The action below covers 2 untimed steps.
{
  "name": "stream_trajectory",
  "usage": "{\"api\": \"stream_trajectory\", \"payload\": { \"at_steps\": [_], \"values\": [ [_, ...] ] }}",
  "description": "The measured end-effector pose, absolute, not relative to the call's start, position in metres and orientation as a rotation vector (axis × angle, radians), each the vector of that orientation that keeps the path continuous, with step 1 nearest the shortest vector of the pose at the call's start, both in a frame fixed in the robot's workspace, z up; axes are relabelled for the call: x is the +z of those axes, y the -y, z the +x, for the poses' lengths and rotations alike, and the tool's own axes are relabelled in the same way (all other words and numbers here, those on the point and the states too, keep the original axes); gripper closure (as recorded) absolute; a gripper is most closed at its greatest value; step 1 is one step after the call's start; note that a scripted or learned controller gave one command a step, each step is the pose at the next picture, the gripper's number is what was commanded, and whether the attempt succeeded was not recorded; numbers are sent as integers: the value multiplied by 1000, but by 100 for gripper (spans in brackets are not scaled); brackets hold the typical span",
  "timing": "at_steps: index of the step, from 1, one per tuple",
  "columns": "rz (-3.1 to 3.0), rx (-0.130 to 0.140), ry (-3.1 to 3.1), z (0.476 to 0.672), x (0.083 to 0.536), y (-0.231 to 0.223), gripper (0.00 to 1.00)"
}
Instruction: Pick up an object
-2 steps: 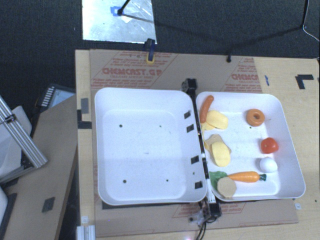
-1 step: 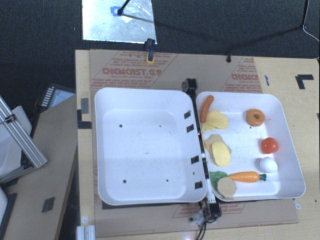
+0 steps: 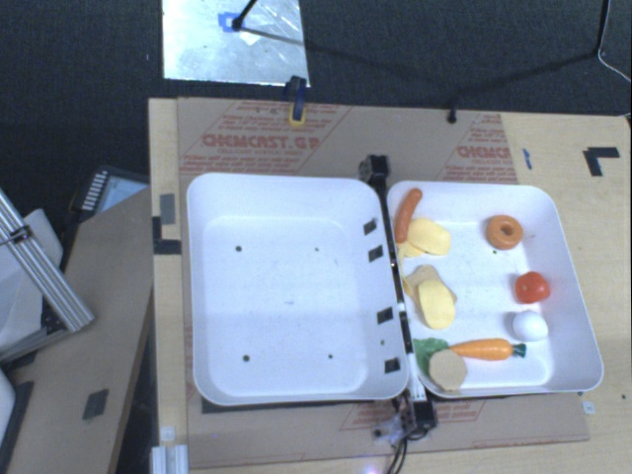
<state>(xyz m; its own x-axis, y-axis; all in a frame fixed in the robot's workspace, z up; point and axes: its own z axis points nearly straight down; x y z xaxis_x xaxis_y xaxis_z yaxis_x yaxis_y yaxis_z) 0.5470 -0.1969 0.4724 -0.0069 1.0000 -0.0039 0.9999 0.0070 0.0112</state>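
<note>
The right bin (image 3: 568, 294) holds several toy foods. An orange sausage (image 3: 407, 213) lies along its left wall, with a pale yellow piece (image 3: 429, 236) beside it. A second yellow piece (image 3: 435, 300) lies lower down on the left. A brown doughnut (image 3: 504, 232) sits at the upper right. Below it come a red tomato (image 3: 531, 287) and a white egg (image 3: 529, 326). An orange carrot (image 3: 484, 349) lies near the front, next to a tan round slice (image 3: 446, 369) on a green leaf (image 3: 427, 349).
The left bin (image 3: 286, 289) stands against the right one, with black clips (image 3: 380, 284) along the shared wall. Both rest on a cardboard sheet (image 3: 257, 136). A shiny metal plate (image 3: 232, 26) lies on the floor behind. A metal frame (image 3: 39, 270) stands at the left.
</note>
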Motion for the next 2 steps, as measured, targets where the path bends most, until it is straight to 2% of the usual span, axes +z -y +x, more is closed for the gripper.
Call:
{"api": "stream_trajectory", "payload": {
  "at_steps": [1, 2],
  "values": [
    [2214, 4, -2220, 554, 491, 206, 100],
    [2221, 0, -2223, 491, 457, 190, 100]
  ]
}}
